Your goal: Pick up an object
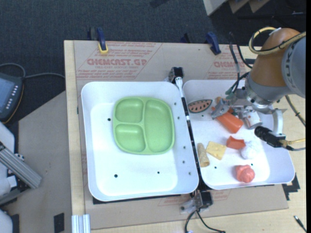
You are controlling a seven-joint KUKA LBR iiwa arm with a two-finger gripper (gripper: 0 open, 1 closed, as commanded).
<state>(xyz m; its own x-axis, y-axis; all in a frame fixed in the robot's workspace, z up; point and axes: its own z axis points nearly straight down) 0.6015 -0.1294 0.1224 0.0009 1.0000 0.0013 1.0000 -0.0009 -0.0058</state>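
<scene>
One arm's jaws [232, 111] over orange piece [230, 122], fingers unclear

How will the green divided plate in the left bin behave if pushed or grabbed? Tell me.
The green divided plate looks like stiff moulded plastic, so it probably keeps its shape. It lies flat on the left bin, so a push likely slides it. Its low rim may be hard to pinch.

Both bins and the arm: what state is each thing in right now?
Green divided plate: flat in the left bin.
Orange block: lying in the right bin, by the gripper.
Yellow wedge: lying flat.
Pink ball: resting near the front rim.
Gripper: low over the toys.
</scene>
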